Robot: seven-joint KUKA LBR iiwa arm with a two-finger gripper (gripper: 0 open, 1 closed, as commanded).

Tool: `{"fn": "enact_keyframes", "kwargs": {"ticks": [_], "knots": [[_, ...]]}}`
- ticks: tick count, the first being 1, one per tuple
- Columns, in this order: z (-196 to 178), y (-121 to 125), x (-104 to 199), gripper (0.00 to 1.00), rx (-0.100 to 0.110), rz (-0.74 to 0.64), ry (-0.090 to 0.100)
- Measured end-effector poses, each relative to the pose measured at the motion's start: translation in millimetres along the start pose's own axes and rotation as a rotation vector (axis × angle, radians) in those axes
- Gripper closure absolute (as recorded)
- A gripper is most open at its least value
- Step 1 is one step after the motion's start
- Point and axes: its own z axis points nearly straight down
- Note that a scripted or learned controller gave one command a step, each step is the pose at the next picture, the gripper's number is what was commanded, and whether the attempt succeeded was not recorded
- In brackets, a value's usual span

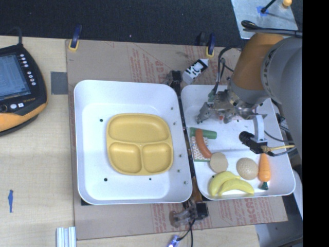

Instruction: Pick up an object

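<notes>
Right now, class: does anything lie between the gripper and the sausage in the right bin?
Nothing visible does. The gripper hangs in the right bin just above the sausage; only bare bin floor separates them.

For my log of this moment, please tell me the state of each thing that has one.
gripper: above the right bin's far end, holds nothing visible
yellow tray: upright in the left bin, compartments bare
bananas: lying in the right bin
carrot: lying near the bin's right wall
</notes>
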Motion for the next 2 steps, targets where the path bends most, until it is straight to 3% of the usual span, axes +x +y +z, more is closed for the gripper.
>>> {"fn": "enact_keyframes", "kwargs": {"ticks": [1, 2], "knots": [[-70.5, 31.7, -60.9, 0.00, -0.015, 0.005, -0.001], [-74.3, 31.6, -62.2, 0.00, -0.015, 0.004, -0.001]]}}
